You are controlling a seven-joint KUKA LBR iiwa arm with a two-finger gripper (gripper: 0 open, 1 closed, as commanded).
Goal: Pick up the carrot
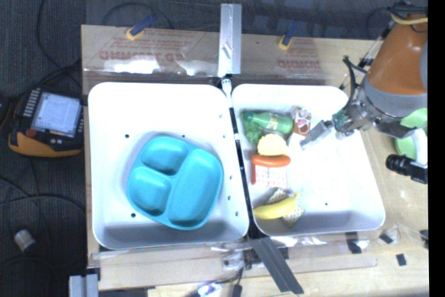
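The carrot (271,161) is a short orange stick lying flat near the left wall of the right bin (348,212). It lies just below a yellow item (272,144) and above a small patterned packet (277,179). My gripper (313,135) hangs over the upper middle of the right bin and points down-left. It is to the right of the carrot and a little farther back, apart from it. Nothing shows in its grasp.
A green item (268,123) and a small red-and-white can (301,120) sit at the back of the right bin. A banana (277,208) lies near the front. The left bin (111,115) holds a blue divided tray (175,181). A metal divider (240,163) separates the bins.
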